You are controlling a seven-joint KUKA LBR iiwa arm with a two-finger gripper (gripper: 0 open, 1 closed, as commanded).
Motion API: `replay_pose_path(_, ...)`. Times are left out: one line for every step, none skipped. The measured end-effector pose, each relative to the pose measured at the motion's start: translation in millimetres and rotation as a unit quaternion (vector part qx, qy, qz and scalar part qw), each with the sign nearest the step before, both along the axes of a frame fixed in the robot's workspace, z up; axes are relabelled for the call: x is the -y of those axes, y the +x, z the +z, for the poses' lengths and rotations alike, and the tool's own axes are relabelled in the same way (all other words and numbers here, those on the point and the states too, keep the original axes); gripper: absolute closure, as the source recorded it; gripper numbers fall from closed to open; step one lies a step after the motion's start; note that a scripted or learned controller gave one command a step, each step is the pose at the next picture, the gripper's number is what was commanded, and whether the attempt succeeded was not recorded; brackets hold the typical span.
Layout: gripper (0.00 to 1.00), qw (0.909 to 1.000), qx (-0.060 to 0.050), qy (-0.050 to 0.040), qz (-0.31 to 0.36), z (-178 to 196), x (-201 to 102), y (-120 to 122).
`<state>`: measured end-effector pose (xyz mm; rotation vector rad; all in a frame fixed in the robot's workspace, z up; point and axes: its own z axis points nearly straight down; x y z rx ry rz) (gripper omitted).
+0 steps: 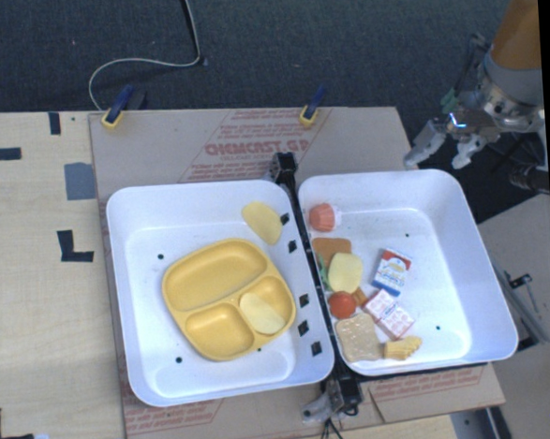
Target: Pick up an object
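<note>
The grey arm with the orange band point(515, 23) is reaching in at the far right, and its two-finger gripper point(444, 148) is hanging above the dark floor just beyond the far right corner of the right white plastic bin point(465, 247). The two pale fingers are standing apart with nothing between them.

The right bin is holding a loose cluster of toy food along its left side. A round, smooth pinkish-red ball-shaped piece point(322, 216) is lying farthest from the viewer, by the divider. Nearer, a flat brown slab point(331, 248) is lying partly under a pale yellow rounded lump point(344, 273). A glossy red tomato-like sphere point(342, 304) is sitting just near of that. A small white carton with blue and red print point(390, 271) is tilting to the right of the lump. A pink-and-white checked packet point(389, 313) is lying nearer, beside a tan, speckled, square cracker-like slice point(357, 338) and a small yellow ridged piece point(402, 348).

The left white plastic bin point(138, 270) is carrying a matte yellow plastic divided tray point(218, 274) with three compartments. A pale yellow oval slice point(262, 311) is lying in the near right compartment. Another pale yellow oval piece point(263, 221) is resting on the bin floor, far of the tray.

Both bins are sitting on a brown cardboard sheet point(204, 144) with red print, held by two blue-and-yellow clamps point(115, 110).
</note>
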<state>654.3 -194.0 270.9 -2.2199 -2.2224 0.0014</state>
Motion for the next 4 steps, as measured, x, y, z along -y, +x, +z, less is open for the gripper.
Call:
replay_pose_path(0.00,1.0000,-0.005,0.0017,-0.001,-109.1,-19.6,-33.2)
replay_pose_path(0.00,1.0000,-0.003,0.0008,0.000,-184.9,-25.0,-58.8)
replay_pose_path(0.00,1.0000,-0.001,0.0001,-0.001,-177.1,-33.6,-75.4)
replay_pose_path(0.00,1.0000,0.003,-0.0014,0.002,-184.4,-67.6,-32.8)
